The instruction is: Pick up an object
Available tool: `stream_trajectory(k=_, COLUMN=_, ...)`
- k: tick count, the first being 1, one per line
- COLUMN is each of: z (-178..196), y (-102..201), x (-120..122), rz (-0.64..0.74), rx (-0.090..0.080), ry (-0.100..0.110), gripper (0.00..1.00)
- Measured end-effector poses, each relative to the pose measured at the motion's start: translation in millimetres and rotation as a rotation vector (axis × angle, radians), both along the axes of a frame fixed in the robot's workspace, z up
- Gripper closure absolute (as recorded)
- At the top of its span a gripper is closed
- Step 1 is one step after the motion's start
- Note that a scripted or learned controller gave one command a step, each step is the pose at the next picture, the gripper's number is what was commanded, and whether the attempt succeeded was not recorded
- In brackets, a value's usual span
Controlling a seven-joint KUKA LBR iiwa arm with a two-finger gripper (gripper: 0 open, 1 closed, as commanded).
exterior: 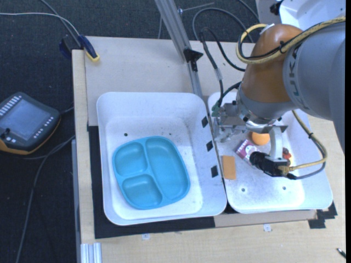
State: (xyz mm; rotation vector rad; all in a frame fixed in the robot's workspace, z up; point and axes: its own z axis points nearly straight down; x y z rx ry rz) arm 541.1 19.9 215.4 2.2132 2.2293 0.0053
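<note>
My gripper (227, 127) hangs low over the left part of the right bin (274, 199), under the grey arm with its orange band. Just right of it lies an orange ball (262, 138), partly hidden by the wrist. A small pink and dark packet (242, 147) rests below the gripper, close to it. A flat brown-orange block (229, 167) sits further toward the front, near the bin's left wall. I see nothing held by the gripper.
The left bin (109, 106) holds a blue divided plate (151, 171). A slanted metal pole (178, 32) rises behind the bins. A grey teach pendant (24, 122) lies off the bench at the left.
</note>
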Motion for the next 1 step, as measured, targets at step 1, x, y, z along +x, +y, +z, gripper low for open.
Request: stream_trajectory(k=1, z=-5.3, y=54.8, x=12.2, rz=0.0, rx=0.0, ry=0.002, gripper=1.0)
